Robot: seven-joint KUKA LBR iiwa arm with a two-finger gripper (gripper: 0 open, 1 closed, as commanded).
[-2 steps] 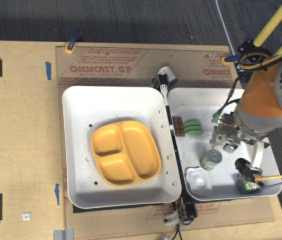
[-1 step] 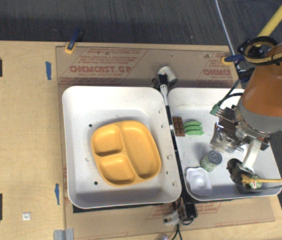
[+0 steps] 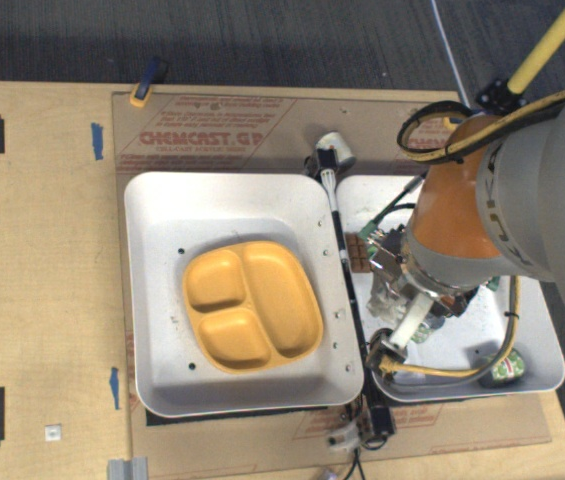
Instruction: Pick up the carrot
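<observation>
Arm segments [image 3: 522,198], grey with an orange band, reach in from 3 o'clock and bend steeply down over the right shallow white plastic bin [image 3: 537,313], covering much of its 9 o'clock half. We see the two-finger gripper [image 3: 392,283] low beside that bin's 9 o'clock wall, but we cannot tell whether it is apart or together, nor where the carrot lies. A small green-and-white object [image 3: 508,367] sits in that bin's 5 o'clock corner. The left shallow white plastic bin [image 3: 157,208] holds a yellow three-compartment plastic tray [image 3: 252,303] at its centre.
</observation>
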